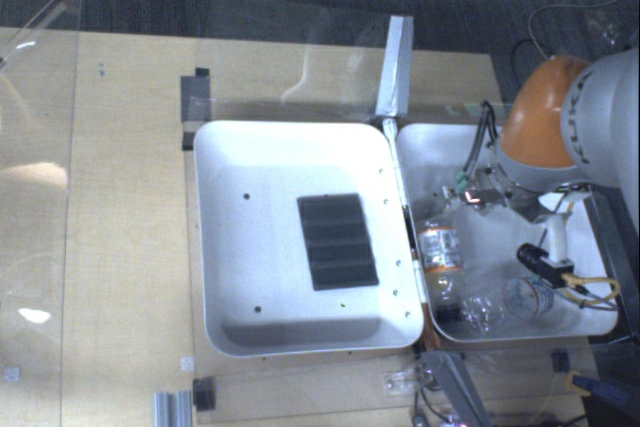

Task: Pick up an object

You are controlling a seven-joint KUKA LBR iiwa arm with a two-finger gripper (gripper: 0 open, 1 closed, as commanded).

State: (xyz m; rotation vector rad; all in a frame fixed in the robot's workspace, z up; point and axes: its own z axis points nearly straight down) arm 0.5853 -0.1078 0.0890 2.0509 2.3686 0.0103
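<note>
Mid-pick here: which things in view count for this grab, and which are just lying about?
Likely in play: gripper, over the right bin; small labelled bottle and clear plastic pieces in that bin.
Lying about: black ridged block in the left bin; grey bar behind the bins.

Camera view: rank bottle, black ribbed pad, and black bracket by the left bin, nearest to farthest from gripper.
1. Bottle: right bin, close beside the gripper.
2. Black ribbed pad: middle of the left bin.
3. Black bracket: on the bench, outside the left bin's far corner.
</note>
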